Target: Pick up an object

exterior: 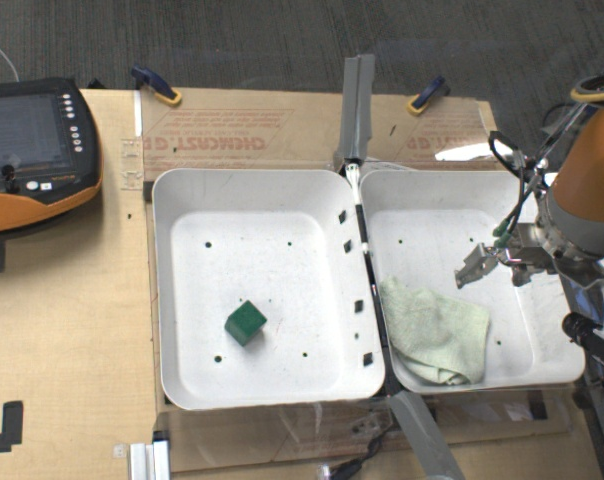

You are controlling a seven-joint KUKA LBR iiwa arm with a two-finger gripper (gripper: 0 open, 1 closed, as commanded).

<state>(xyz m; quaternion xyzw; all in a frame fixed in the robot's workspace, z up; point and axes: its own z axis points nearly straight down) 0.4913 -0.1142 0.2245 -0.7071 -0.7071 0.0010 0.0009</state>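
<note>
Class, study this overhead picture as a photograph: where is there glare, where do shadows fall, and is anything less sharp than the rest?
Camera view: a bright glare patch on the cardboard behind the right bin; soft shadow beside the green block in the left bin; lighting otherwise even; the gripper looks slightly blurred, while the crumpled cloth is sharp.

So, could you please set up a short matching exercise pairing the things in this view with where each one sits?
Things:
1. green block
2. pale green cloth
3. gripper
4. teach pendant

Places:
A. on the bench, left of both bins
B. crumpled in the right bin's near part
C. lying in the left bin
D. poised above the right bin, over the cloth's far edge

Pairs: 1-C, 2-B, 3-D, 4-A
</note>
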